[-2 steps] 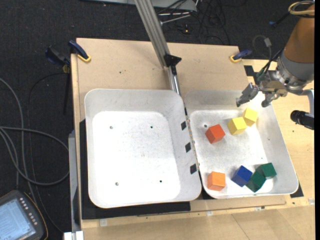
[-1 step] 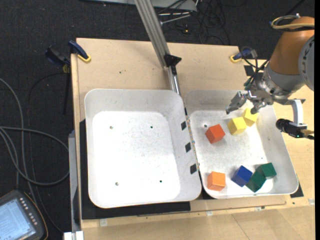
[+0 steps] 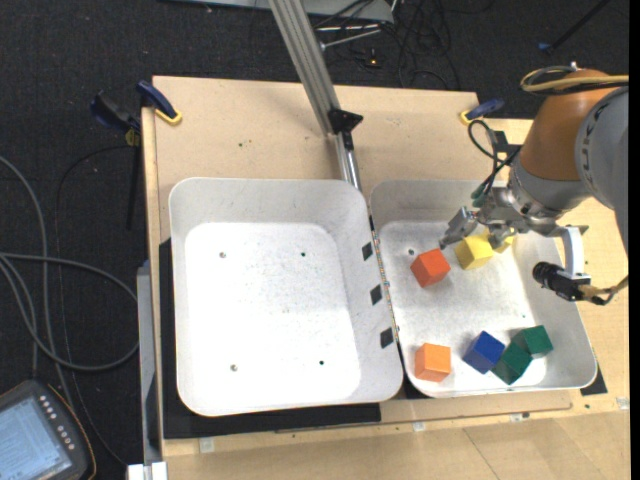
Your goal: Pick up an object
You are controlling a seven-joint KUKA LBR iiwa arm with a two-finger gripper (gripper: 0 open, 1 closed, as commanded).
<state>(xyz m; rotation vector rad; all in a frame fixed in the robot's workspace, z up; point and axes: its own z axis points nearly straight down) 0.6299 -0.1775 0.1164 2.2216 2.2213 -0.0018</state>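
The grey arm (image 3: 585, 153) reaches in from the right, its orange band above the wrist bent down over the far part of the right bin (image 3: 560, 378). The gripper (image 3: 478, 230) hangs low at the end of it, pointing down and leftward into the bin, with cables looping round the wrist. Whether its fingers are apart or together cannot be told from this slant; they are small and partly hidden by the wrist.

Nearest the camera, along the front edge of the right bin, lie four blocks: an orange block (image 3: 433, 361) at the left, then a blue block (image 3: 486, 351), a dark green block (image 3: 514, 362) touching it, and a second green block (image 3: 537, 340) just behind. Farther back sits a red-orange block (image 3: 430, 267), left of the gripper and close to it. The yellow block (image 3: 475, 251) lies directly beneath the gripper tips, touching or nearly touching them; it appears to rest on the bin floor, and no grasp on it can be confirmed.

That makes six blocks in all: two orange-toned, two green, one blue, one yellow. The left bin (image 3: 200, 208) stands beside the right one, their rims meeting at the middle. Beyond them, a metal pole (image 3: 305, 48) slants over the wooden bench (image 3: 250, 118).
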